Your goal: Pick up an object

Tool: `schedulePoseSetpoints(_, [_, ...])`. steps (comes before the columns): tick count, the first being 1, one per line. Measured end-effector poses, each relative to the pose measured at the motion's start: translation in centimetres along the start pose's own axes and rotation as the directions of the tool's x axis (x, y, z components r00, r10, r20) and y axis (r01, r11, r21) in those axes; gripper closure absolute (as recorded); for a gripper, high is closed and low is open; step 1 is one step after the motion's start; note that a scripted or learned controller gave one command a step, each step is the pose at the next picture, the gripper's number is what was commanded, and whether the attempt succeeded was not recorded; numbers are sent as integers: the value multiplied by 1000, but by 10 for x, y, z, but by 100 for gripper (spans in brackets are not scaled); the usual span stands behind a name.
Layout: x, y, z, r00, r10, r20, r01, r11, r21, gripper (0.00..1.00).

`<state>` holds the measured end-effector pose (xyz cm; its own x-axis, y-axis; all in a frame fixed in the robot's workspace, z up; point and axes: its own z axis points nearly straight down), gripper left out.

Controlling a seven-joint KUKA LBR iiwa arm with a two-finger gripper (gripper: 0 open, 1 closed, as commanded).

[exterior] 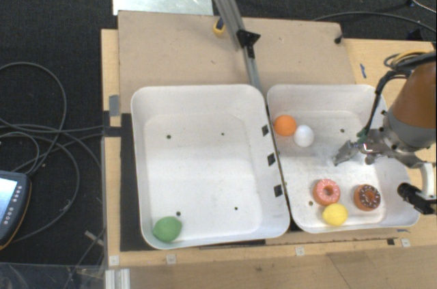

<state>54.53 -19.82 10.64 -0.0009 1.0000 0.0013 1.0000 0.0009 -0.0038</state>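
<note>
The right bin [321,100] holds an orange ball [285,125] and a white ball [304,136] side by side near its left wall. Toward its front lie a pink-frosted donut [326,191], a chocolate donut [367,197] and a yellow ball [334,214]. A green ball [166,229] rests in the front left corner of the left bin [198,100]. My gripper [346,154] hangs low over the right bin's right half, right of the white ball and above the two donuts. Nothing shows in its grasp.
The grey arm with its orange band [416,103] comes in from the right over the bin's edge. A slanted metal pole [229,1] crosses the back of the bench. Cables and a handheld screen [10,202] lie on the floor at left.
</note>
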Motion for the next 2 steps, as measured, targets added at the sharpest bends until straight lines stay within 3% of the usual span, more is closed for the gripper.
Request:
schedulePoseSetpoints(1, [0, 1, 16, 1000, 0, 1, 0, 1000, -3, 0])
schedulePoseSetpoints(2, [0, 2, 4, 1000, 0, 2, 0, 1000, -7, 100])
